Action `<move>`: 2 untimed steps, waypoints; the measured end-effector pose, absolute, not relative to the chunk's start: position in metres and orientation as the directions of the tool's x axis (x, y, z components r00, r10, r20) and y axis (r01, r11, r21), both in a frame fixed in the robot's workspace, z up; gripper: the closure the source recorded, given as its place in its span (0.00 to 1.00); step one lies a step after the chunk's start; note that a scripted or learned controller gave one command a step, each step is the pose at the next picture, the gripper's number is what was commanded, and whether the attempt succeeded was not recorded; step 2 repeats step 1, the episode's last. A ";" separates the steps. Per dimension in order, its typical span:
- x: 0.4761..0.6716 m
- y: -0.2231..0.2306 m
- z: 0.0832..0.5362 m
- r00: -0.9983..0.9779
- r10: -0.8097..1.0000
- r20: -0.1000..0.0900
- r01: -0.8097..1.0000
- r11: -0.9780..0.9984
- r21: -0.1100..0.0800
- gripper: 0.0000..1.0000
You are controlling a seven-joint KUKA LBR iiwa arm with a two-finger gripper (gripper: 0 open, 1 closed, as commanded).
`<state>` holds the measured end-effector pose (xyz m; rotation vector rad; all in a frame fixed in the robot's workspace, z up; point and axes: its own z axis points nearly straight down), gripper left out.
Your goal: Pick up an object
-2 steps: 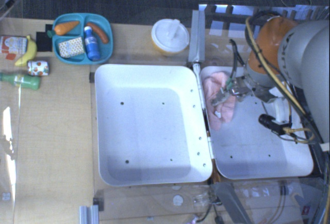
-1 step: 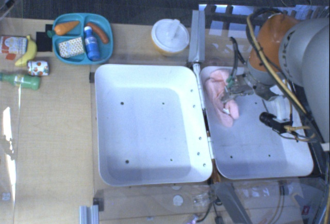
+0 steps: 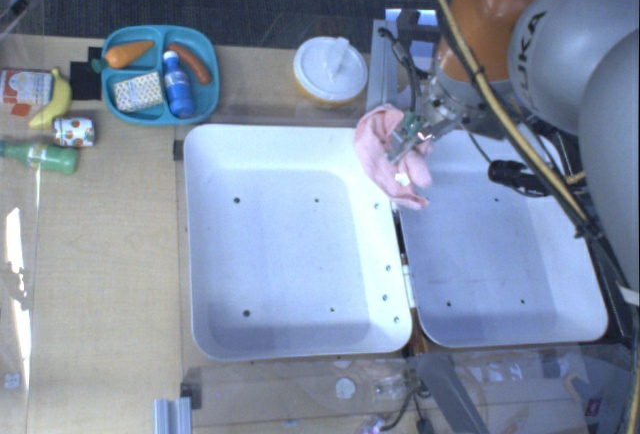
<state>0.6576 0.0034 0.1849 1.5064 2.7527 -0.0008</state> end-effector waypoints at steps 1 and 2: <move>0.668 -0.021 0.180 -0.422 0.907 0.001 0.907 0.422 -0.006 1.00; 0.668 -0.021 0.180 -0.422 0.907 0.001 0.907 0.422 -0.006 1.00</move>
